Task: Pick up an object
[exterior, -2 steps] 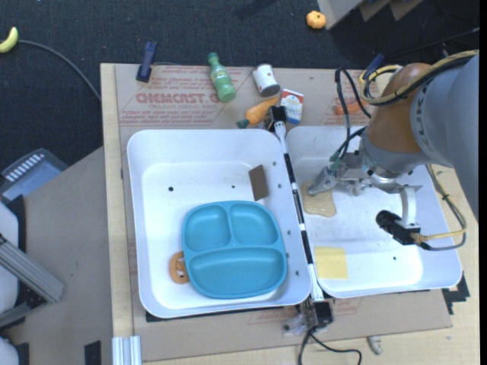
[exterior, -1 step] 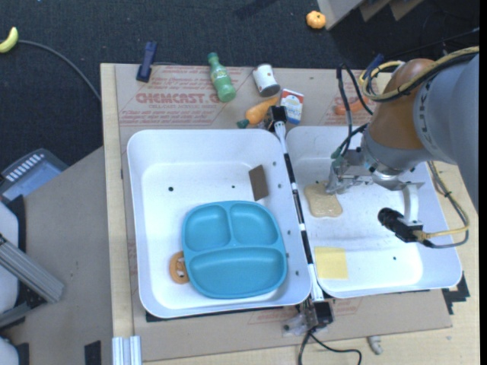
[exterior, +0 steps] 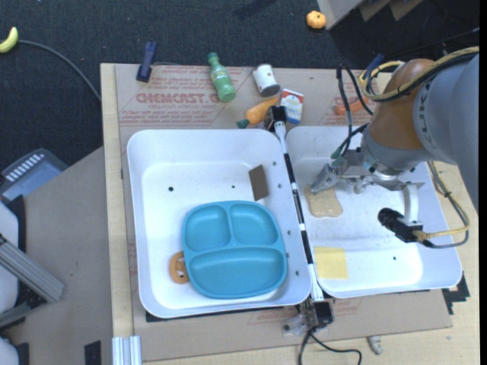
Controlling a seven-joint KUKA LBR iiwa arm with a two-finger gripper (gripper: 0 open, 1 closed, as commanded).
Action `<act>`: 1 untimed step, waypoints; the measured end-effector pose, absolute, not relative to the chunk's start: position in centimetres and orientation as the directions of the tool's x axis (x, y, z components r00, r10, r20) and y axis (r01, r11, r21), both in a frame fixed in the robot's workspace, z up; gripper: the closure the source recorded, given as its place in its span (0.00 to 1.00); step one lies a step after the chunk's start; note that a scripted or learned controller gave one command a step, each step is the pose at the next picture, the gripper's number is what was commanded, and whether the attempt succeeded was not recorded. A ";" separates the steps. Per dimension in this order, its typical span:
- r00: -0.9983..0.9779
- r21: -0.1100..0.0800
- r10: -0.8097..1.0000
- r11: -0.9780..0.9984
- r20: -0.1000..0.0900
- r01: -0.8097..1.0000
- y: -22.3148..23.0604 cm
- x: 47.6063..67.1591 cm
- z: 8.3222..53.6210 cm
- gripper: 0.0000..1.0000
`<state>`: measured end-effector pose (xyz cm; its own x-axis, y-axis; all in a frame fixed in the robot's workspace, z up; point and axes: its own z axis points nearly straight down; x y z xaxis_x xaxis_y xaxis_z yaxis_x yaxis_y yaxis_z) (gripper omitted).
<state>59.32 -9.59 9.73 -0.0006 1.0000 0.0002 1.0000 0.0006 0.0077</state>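
Observation:
My gripper (exterior: 329,178) hangs low over the right bin (exterior: 396,276), just above a tan slice of toast (exterior: 326,204) near the bin's left wall. A yellow cheese square (exterior: 331,264) lies nearer the front of the same bin. In the left bin (exterior: 152,166) sits a blue divided plate (exterior: 232,248), with a brown block (exterior: 259,182) behind it and a small pretzel (exterior: 179,268) at its left edge. Nothing shows between the gripper's fingers.
Behind the bins on the cardboard lie a green bottle (exterior: 221,77), a white can (exterior: 265,79), an orange carrot (exterior: 259,112), a small carton (exterior: 291,106) and a blue clip (exterior: 146,60). The arm's grey body and orange band cover the right bin's back right.

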 end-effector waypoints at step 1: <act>0.000 0.004 1.000 0.000 0.001 1.000 -9.9 59.1 8.7 0.00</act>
